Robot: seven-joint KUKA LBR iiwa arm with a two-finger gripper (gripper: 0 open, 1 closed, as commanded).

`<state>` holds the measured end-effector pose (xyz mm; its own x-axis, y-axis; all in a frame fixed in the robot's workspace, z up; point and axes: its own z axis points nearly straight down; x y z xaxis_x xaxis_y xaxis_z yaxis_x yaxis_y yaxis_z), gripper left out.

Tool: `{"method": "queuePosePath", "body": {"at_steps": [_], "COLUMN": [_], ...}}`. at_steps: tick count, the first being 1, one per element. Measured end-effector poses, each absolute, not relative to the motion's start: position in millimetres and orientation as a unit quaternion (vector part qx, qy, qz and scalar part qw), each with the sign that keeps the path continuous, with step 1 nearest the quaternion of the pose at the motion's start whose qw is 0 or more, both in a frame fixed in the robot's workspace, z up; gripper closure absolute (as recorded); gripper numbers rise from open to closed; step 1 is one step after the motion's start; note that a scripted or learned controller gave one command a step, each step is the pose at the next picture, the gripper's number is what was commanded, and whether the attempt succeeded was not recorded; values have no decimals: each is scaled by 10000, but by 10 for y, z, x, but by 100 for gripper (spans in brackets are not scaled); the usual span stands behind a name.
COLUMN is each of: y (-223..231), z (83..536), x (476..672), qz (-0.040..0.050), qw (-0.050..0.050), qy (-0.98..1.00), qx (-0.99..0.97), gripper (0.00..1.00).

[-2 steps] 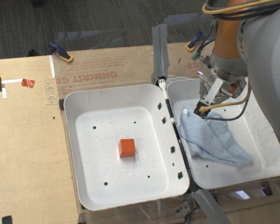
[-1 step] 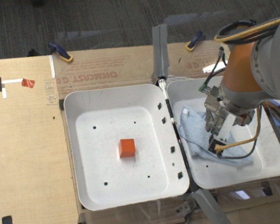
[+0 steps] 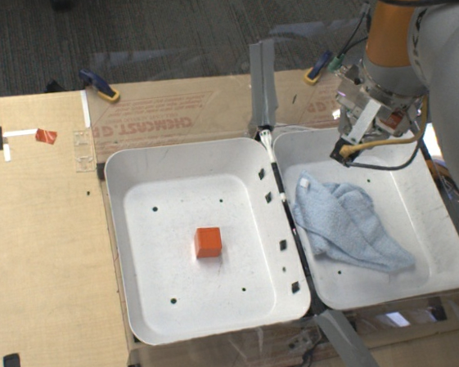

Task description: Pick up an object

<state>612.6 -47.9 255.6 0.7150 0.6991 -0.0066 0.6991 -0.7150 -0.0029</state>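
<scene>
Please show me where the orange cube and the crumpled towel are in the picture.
orange cube [image 3: 208, 243]: camera view, middle of its visible faces.
crumpled towel [image 3: 346, 227]: camera view, middle of the bunched cloth.

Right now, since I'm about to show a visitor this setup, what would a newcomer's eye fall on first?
The small orange-red block stands out most, alone near the middle of the left white bin. Next comes the crumpled pale blue cloth sprawled in the right bin, with the arm's orange band bright at the view's upper right.
</scene>
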Motion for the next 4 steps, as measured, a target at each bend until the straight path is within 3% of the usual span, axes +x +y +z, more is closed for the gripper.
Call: {"method": "queuePosePath", "body": {"at_steps": [1,2,3,4], "y": [-276,-543,-268,-638], "z": [1880,1884,2728,1975], "x": [5100,5628,6179,6002], "qz": [45,40,31,45], "qw": [16,5,-1,7], "qy": [-4098,-3244,-3423,-3187], "qx": [-9121,-9459,-9396,-9479], "gripper": [100,100,100,100]}}
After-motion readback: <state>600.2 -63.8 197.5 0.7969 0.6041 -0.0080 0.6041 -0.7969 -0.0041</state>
